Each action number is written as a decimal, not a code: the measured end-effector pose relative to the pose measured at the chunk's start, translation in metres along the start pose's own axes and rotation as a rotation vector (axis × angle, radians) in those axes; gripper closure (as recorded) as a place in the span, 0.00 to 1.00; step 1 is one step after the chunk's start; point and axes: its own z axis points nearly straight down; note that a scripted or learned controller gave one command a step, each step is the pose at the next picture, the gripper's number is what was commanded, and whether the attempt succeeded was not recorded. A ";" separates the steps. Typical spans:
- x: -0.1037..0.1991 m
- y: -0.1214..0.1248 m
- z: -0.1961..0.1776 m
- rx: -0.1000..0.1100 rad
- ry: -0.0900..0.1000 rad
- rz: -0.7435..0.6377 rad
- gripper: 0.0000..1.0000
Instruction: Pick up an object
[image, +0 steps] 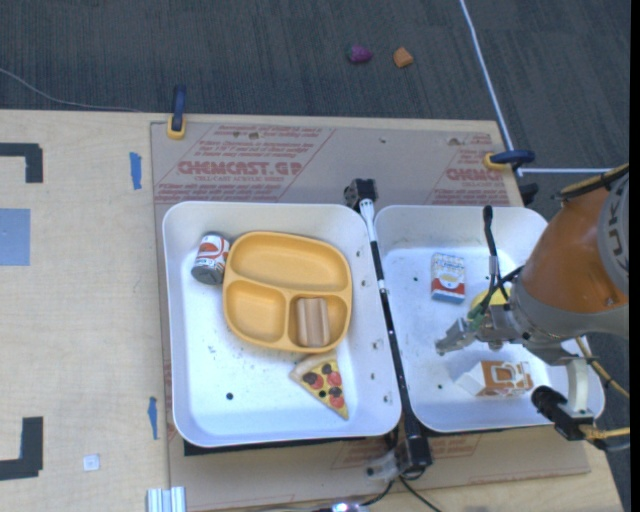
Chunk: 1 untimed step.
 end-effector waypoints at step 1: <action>0.005 -0.006 0.030 0.022 0.018 -0.004 0.00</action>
